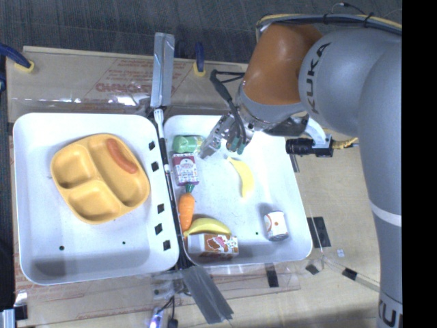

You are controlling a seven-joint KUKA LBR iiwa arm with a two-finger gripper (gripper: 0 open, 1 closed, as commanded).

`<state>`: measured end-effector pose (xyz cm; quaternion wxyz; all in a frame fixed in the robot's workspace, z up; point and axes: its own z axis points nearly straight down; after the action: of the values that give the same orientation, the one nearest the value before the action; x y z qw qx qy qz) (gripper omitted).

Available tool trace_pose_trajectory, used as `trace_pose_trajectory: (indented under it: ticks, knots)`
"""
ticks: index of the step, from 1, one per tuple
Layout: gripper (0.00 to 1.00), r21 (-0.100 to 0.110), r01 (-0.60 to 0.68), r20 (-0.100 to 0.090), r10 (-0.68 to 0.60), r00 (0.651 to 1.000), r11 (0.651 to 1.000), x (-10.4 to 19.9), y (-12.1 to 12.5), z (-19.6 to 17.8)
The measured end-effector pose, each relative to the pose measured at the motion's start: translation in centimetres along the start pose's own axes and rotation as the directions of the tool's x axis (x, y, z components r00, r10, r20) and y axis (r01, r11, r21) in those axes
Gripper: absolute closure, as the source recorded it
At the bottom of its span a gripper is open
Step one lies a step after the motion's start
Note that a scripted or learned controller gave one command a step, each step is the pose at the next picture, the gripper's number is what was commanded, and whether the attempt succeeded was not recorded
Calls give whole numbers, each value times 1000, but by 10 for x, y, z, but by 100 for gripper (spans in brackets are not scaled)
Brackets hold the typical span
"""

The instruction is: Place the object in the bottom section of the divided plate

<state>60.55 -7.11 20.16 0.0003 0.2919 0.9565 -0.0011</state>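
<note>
Step in hand: approach to pick, nothing yet grasped. The gripper (223, 139) hangs over the upper part of the right bin (290, 183), its jaws spread apart with nothing between them. Which item is the target cannot be told; nearest are a green object (186, 143) just left and a banana slice (243, 177) just below. The yellow divided plate (100, 177) sits in the left bin (41, 251), a sausage (123, 158) in its upper right section, the bottom section bare. Judgement: the next move calls for a descent onto one item, then carrying it across the divider.
</note>
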Motion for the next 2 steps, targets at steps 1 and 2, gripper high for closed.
trace_pose_trajectory:
  ticks: [1, 2]
  knots:
    - [100, 2, -214, -4, 214, 977, 977, 76, 51, 11]
    - [100, 3, -417, -4, 417, 909, 909, 121, 52, -19]
